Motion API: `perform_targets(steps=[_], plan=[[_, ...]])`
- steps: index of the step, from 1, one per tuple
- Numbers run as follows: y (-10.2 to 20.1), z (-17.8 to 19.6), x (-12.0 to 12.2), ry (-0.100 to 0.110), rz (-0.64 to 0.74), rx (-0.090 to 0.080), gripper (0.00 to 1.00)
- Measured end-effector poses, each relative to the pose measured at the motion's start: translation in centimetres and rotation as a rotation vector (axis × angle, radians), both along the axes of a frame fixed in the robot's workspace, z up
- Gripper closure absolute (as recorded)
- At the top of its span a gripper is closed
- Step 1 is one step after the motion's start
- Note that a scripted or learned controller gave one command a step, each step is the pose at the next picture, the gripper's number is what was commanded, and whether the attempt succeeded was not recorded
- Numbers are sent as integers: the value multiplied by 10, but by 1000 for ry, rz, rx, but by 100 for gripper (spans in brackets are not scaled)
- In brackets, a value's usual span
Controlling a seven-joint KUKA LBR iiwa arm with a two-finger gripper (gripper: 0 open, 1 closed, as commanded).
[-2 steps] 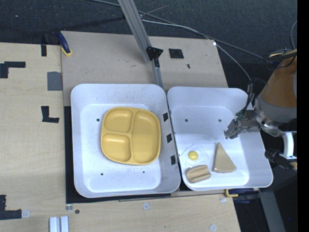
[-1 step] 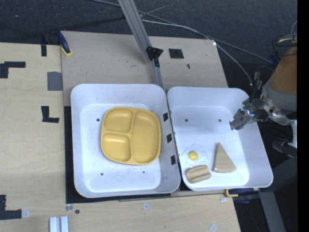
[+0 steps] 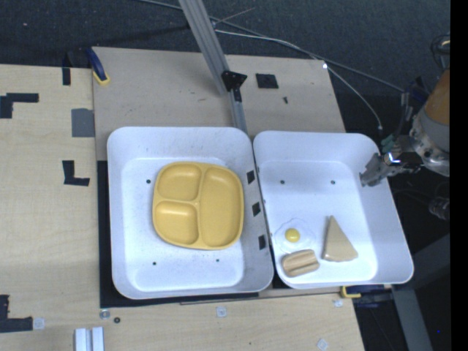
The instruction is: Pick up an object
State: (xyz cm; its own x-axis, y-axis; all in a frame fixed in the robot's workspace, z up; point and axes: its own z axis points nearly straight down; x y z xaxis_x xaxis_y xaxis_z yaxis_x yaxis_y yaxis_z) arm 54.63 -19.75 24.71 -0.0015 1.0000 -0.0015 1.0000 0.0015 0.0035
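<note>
A pale wooden bench, marked with dark tape patches, is seen against a dark carpeted floor crossed by thin cables. A slanted metal pole rises behind the bins. Two shallow white bins are set side by side on it. In the left bin, a yellow divided plate lies near the middle. In the right bin, three toy foods are gathered at the near end: a fried egg, a hot dog bun just in front of it, and a tan wedge to the egg's right. The gripper is poised at the right bin's far right rim, well apart from the foods; nothing is seen between its fingers, and their spread cannot be told.
</note>
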Motion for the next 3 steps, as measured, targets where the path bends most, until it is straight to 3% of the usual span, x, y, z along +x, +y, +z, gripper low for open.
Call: perform_targets(steps=[3], plan=[[170, -33, -26, 7, 5, 3, 100]])
